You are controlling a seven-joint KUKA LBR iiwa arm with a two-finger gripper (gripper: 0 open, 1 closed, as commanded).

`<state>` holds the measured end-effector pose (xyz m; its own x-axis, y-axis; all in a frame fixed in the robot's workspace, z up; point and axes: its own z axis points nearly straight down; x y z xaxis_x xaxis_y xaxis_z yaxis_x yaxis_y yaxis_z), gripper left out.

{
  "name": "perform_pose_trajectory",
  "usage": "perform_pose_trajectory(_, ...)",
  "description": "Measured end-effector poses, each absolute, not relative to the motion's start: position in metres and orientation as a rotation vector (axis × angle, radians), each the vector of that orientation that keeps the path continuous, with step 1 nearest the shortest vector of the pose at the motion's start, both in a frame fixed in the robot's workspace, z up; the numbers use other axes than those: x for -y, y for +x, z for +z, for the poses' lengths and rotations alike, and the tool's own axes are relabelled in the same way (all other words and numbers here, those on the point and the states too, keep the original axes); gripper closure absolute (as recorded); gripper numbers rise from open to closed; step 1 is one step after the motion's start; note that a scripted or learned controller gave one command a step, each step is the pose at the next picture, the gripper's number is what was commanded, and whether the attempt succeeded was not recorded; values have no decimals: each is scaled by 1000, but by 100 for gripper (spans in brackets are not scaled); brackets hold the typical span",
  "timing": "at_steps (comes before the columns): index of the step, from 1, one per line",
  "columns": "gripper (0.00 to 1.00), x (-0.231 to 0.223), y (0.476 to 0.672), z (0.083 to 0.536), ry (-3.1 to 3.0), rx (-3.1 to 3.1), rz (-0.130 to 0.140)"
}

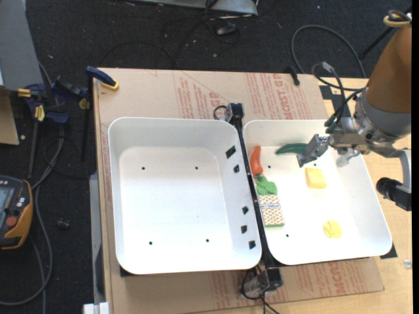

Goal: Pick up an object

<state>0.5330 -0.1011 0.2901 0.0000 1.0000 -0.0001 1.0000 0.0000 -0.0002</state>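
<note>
Bench: cardboard-topped point(196, 90), on dark floor strewn with cables, bearing two shallow white bins side by side. I logged the following, each placed by the divider point(245, 175) where the bins met.

Left bin point(131, 142): no loose items noted on its floor.

Right bin point(366, 241): four or five items.
- Orange-red piece point(256, 159), upright against the divider near its far end.
- Green crumpled piece point(266, 186), just beside the divider, nearer me than the orange-red one.
- Patterned flat packet point(271, 210), touching the green piece and lying along the divider.
- Yellow block point(315, 178), well apart from the divider, mid-bin.
- Small yellow lump point(332, 228), farther still from the divider, toward the near rim.
- Dark green flat piece point(291, 149), between the orange-red piece and the gripper.

Gripper point(313, 150): hovered just beyond the yellow block. The green piece met its tip, but I could not tell whether the fingers were apart, together or clamped on it.

Risks, as I judged them: the green piece, if merely touching, could slide away; a descent on the yellow block could land off-centre and push it aside; items pressed to the divider left little room for a finger.
</note>
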Motion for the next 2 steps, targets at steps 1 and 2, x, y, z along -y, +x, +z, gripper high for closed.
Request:
perform_pose_trajectory(1,0,180,544,220,-2225,2212,8)
perform_pose_trajectory(2,0,199,568,92,-2215,2213,9)
